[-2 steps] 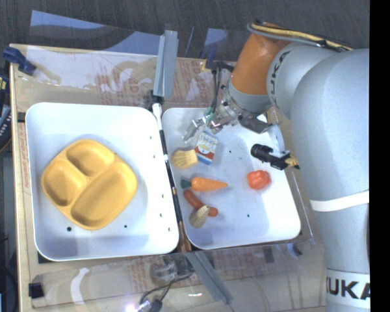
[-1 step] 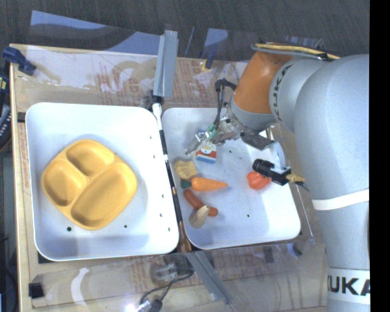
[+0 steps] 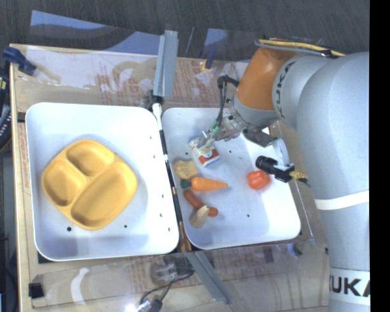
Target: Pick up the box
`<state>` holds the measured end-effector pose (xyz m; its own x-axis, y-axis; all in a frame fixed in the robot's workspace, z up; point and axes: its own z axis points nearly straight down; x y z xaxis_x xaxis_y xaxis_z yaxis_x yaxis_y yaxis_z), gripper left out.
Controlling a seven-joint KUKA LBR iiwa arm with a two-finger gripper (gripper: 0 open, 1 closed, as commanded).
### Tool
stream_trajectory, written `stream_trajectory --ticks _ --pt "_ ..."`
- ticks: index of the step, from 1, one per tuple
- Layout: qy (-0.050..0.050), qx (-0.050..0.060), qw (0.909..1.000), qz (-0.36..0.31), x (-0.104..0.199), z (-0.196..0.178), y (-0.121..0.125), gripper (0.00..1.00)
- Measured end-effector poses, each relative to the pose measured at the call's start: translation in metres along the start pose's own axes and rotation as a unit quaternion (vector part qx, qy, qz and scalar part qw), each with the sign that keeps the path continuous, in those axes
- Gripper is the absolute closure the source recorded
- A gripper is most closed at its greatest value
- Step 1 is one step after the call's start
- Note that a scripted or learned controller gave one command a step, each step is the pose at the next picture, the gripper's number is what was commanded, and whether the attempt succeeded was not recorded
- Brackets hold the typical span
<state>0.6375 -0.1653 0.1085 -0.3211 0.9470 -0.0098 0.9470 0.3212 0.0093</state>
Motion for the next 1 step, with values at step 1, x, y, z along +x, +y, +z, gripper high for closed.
stream_trajectory --ticks 1 --pt "0.005 0.004 0.9865 -0.164 0.0479 -0.0944 -0.0181 1.00"
